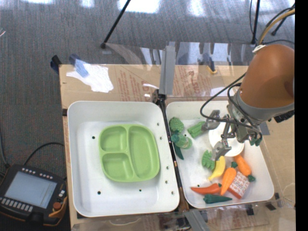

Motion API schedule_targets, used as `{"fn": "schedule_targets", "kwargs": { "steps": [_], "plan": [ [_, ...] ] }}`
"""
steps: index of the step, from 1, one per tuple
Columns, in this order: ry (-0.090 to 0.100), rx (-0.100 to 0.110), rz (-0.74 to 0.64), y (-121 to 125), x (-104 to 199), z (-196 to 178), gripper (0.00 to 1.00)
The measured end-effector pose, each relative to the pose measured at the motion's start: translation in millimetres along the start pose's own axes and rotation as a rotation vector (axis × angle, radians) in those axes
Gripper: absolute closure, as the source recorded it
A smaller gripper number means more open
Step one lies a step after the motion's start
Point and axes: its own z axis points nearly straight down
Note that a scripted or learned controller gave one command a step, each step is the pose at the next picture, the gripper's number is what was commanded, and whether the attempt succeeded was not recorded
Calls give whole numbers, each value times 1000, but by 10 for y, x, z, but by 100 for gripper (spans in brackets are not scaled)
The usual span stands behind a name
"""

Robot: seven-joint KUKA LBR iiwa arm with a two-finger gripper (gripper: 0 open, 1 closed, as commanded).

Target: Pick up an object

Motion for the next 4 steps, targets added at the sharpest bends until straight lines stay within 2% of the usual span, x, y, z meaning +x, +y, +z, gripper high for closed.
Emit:
{"fn": "schedule_targets", "kwargs": {
  "steps": [1,2,3,4],
  "plan": [
    [12,-2,19,-222,171,1416,0],
    [0,0,15,-208,124,1265,100],
    [-12,0,-4,274,32,368,100],
    [-1,0,-251,-619,-138,431,100]
  ]
}}
